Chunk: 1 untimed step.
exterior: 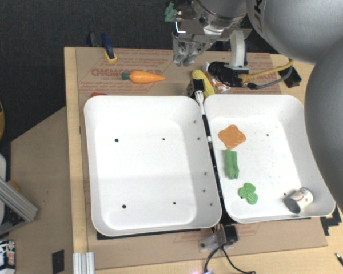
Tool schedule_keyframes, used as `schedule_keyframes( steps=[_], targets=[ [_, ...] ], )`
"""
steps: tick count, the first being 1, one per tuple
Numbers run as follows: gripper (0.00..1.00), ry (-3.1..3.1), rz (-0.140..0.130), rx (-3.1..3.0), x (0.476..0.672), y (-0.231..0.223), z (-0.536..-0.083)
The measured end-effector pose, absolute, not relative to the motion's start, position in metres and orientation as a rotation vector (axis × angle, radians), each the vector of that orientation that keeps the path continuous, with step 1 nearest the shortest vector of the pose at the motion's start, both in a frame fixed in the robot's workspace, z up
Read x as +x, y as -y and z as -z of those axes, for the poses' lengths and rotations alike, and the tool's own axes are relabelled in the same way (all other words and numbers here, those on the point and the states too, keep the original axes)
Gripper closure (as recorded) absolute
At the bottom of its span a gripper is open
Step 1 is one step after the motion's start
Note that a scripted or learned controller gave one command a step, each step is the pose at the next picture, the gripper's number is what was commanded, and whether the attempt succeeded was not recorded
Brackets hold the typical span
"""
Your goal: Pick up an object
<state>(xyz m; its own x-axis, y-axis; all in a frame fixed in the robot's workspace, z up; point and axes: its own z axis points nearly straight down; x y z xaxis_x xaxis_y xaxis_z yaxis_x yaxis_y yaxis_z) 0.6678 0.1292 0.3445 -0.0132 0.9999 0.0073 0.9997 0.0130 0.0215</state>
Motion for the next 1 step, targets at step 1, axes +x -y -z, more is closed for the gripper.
schedule_keyframes(
  steps=[1],
  targets=[
    [1.0,-2.229,-0.014,2.21,0.6661,-0.2027,-0.3901]
  ],
)
